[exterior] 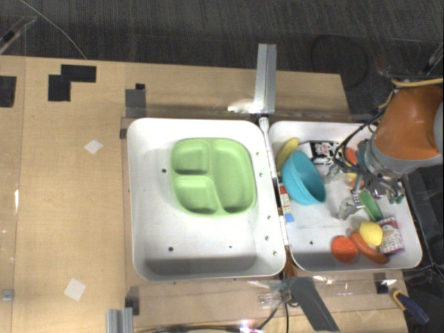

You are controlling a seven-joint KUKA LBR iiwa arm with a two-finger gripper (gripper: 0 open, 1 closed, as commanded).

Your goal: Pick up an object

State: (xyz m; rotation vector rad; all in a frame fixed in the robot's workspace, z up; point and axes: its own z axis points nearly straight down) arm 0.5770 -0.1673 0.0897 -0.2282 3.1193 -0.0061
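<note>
The right bin [316, 255] holds several objects. A blue bowl [303, 177] lies tilted at its left side, with a yellow banana [288, 149] behind it. An orange ball [343, 248], a yellow lemon [371, 233] and an orange carrot-like piece [372, 251] sit near the front edge, beside a small red and white packet [393, 238]. My gripper [355, 204] hangs low in the middle of this bin, just right of the bowl and above the lemon. A green item [372, 207] lies right beside it. The arm's orange band [415, 120] hides the bin's back right part.
The left bin [149, 241] holds a green divided tray [211, 175]. A black and white card [320, 148] lies at the back of the right bin. A metal post [266, 78] stands behind the divide between the two bins. Cables hang near the wrist.
</note>
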